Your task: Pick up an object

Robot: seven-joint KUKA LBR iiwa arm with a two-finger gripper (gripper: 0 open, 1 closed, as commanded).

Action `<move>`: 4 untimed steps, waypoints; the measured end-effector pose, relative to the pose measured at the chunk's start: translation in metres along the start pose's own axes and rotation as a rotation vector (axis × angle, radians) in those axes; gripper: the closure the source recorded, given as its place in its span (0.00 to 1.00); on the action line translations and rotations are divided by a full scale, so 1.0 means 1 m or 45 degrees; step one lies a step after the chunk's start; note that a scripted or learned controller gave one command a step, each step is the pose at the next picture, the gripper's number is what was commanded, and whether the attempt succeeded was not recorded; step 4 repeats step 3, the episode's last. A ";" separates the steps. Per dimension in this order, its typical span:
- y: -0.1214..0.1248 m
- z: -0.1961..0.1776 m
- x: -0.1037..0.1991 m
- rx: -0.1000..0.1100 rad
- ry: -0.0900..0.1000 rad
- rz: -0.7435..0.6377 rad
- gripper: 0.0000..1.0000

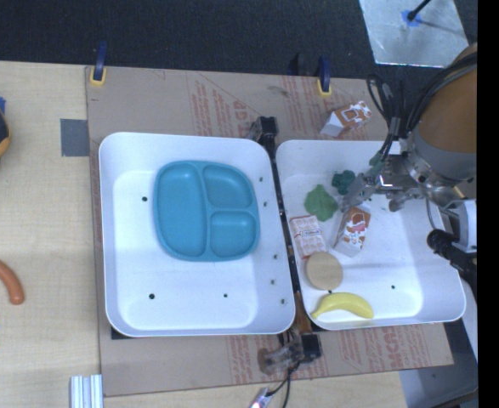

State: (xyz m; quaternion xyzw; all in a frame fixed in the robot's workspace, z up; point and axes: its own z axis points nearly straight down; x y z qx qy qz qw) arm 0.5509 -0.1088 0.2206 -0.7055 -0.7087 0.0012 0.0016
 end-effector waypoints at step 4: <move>0.081 0.111 0.005 0.001 -0.001 -0.001 1.00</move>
